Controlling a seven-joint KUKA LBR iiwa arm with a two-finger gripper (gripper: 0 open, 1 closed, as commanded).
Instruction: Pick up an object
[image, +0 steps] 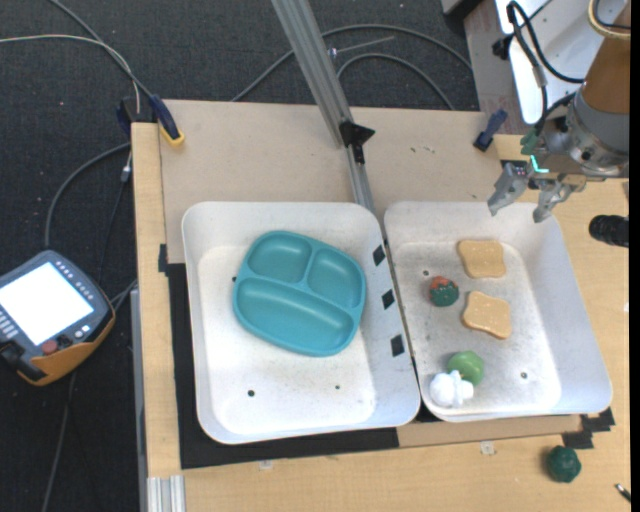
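The gripper (527, 197) is at the upper right, above the far edge of the right bin (580, 330), and its two fingers (507, 190) are apart with nothing between them. They hang over the rim of this bin, well apart from the objects inside. In the right bin there are two toast-shaped pieces: the upper toast piece (482, 258) is near the far side, and the lower toast piece (487, 314) is just below it, near but not touching. To the left of them lies a small red and green object (443, 292), which looks like a toy fruit, but I cannot tell exactly which one. Near the front edge of the same bin a green round object (466, 366) is touching a small white object (450, 389). The left bin (215, 400) holds a teal divided plate (299, 291) with three compartments, lying flat. Outside the bins, on the desk (250, 150) at the front right corner, rests a dark green object (563, 462). A handheld controller (47, 314) with a bright screen lies on the floor at the left.
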